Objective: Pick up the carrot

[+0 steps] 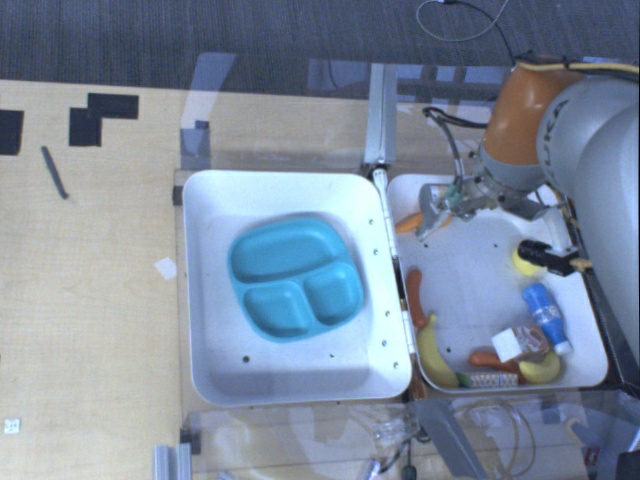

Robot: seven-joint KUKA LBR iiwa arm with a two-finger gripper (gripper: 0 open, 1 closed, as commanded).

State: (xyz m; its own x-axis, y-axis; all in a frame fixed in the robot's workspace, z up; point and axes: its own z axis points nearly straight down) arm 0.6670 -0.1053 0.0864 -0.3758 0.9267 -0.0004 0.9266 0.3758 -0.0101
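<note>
The carrot (408,223) lies at the upper left corner of the right bin (480,268), against its wall, just left of the gripper (437,208). Whether that gripper is open or closed I cannot tell. Wedged in the corner, the carrot could slip along the wall or be pinched against it if the gripper descends off-centre. Left to right: one blue divided tray (296,275) in the left bin (210,368), one carrot, two bananas, one blue bottle (546,315).
</note>
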